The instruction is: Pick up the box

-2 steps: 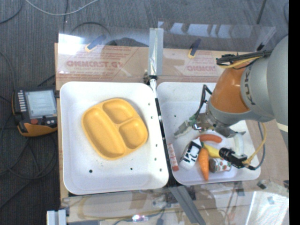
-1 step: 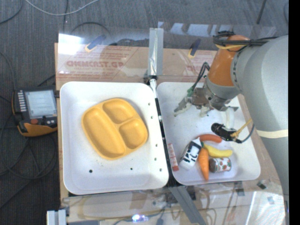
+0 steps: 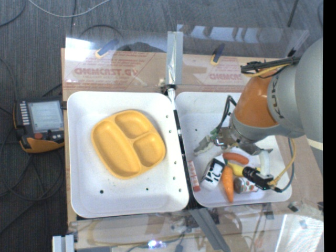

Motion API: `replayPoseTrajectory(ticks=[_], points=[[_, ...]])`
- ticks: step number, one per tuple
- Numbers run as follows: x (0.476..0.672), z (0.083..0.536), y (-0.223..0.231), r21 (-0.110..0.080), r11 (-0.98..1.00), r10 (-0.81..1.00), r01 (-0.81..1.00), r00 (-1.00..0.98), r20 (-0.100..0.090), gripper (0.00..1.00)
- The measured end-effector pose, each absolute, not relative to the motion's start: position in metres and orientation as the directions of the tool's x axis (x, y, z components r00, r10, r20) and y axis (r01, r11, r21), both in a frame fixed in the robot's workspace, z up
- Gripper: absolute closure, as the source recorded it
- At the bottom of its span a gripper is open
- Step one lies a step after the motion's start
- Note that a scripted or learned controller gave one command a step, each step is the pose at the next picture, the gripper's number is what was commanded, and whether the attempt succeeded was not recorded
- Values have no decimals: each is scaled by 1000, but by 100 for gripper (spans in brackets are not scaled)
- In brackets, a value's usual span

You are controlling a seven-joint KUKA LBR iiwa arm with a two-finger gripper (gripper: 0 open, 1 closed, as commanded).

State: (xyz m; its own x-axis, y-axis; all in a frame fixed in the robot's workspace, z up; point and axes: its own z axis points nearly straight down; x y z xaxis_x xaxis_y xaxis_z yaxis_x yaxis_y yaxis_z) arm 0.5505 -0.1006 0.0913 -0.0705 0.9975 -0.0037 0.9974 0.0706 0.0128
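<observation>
The gripper (image 3: 210, 140) hangs empty with fingers apart over the right bin (image 3: 202, 106), just far-left of the white box (image 3: 212, 175), lined up for a grasp.

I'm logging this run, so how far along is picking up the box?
Done: the arm has reached into the right bin, its gripper just above the box. In hand: nothing shows between its fingers. Left: the grasp and lift; the box lies on the bin floor beside the carrot.

Bench (image 3: 121, 70), two white bins (image 3: 84, 193) side by side, touching
</observation>
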Motion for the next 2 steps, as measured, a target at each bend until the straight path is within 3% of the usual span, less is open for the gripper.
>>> replayPoseTrajectory(ticks=[1,2], points=[[610,90,-125,10,-168,986,986,168,0,0],[559,91,-99,12,-187,982,982,187,-2,0]])
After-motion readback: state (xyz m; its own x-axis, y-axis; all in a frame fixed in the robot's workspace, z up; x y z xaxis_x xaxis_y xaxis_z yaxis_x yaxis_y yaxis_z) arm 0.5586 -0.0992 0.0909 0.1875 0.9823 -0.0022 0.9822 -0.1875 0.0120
